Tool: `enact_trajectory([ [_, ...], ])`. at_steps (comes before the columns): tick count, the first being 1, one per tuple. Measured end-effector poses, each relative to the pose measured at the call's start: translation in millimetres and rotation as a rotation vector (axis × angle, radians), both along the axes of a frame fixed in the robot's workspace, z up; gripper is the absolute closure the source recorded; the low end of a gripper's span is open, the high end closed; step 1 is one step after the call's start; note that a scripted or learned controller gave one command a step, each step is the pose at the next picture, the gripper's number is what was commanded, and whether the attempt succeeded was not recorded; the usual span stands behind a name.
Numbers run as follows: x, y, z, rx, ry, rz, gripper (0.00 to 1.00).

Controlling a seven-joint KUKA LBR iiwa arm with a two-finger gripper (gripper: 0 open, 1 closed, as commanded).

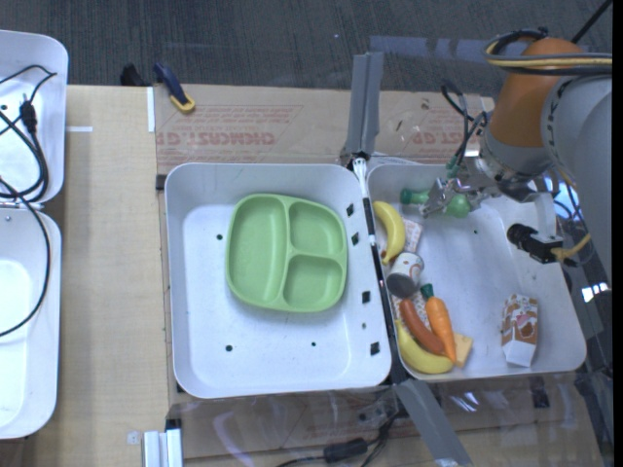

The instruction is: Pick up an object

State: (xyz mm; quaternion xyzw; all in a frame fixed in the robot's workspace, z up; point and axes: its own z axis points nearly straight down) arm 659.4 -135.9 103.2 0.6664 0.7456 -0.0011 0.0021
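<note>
On the far left edge sit white moulded trays (24,261) with black cables (24,154) looping over them. Moving right, the tan wooden counter (107,261) carries a small blue-and-yellow clamp (173,89) near its back edge, and a flat sheet of brown printed cardboard (263,125) lies behind the bins.

Now the left shallow white bin (195,358): one thing in it, a pale green plastic plate with three compartments (287,252), lying flat and a little above the bin's centre.

Across the divider, the right shallow white bin (487,280) is the busy one. Along its left wall, top to bottom: a yellow toy banana (390,228) curving down, a small white-and-pink printed item (410,246) just beside it, a dark grey rounded piece (401,284), then an orange carrot (440,324) lying against a red-orange sausage-like piece (417,325), and a second yellow banana (421,356) curled along the bottom corner, with a pale yellow wedge (461,348) touching the carrot's tip. Well apart, at the lower right, a small brown-and-white printed carton (520,329) lies on the bin floor.

Up at the back of this bin, the pincer (450,200) hangs low near the far wall, with a green object (417,197) just at its left; whether its fingers are apart or together, I cannot tell. Behind it rises the grey arm with its orange band (531,100), reaching in from the right.
</note>
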Motion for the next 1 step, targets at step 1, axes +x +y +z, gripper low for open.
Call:
enact_trajectory([
  [1,-0.1,63.5,107.2,0.003,0.001,-0.004,1.00],
])
